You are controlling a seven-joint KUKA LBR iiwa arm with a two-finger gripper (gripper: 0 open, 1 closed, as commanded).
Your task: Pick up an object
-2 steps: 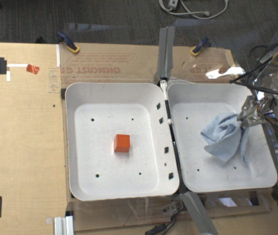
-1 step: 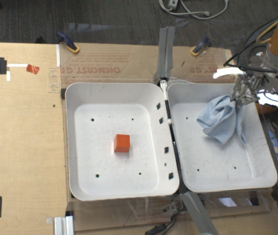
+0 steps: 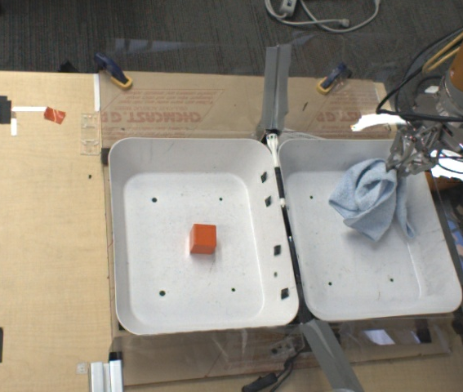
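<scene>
Camera view: arm low from the right, tool (image 3: pixel 401 160) pinching the lifted blue cloth (image 3: pixel 371 198).

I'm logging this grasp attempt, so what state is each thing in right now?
Blue cloth: bunched, its top corner pinched and lifted, the rest draped in the right bin.
Gripper: shut on the cloth's corner.
Orange block: resting flat in the left bin, untouched.
</scene>
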